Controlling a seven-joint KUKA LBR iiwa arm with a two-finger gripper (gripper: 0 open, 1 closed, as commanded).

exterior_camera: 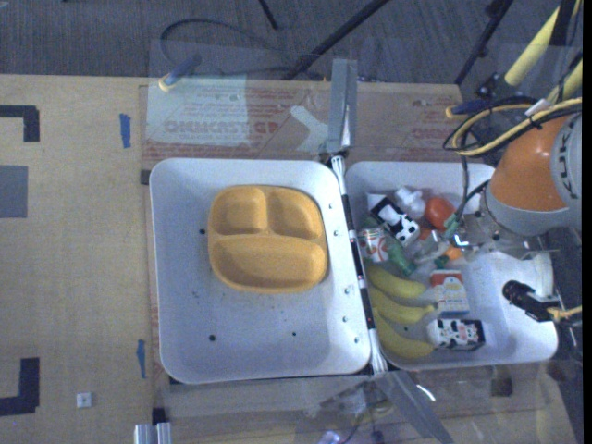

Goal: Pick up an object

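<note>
A tan bench top [74, 248] carries blue tape marks [125, 129] and black corner marks [23, 123]. Beyond it lies dark grey carpet [111, 17], crossed by black stand legs [361, 12] and a looping cable [199, 40].

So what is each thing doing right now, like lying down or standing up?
Yellow divided plastic tray: right side up, flat in left bin.
Yellow bananas: lying in right bin.
Small cow-print carton: on its side.
Grey arm's gripper: low over the right bin's clutter.
</note>
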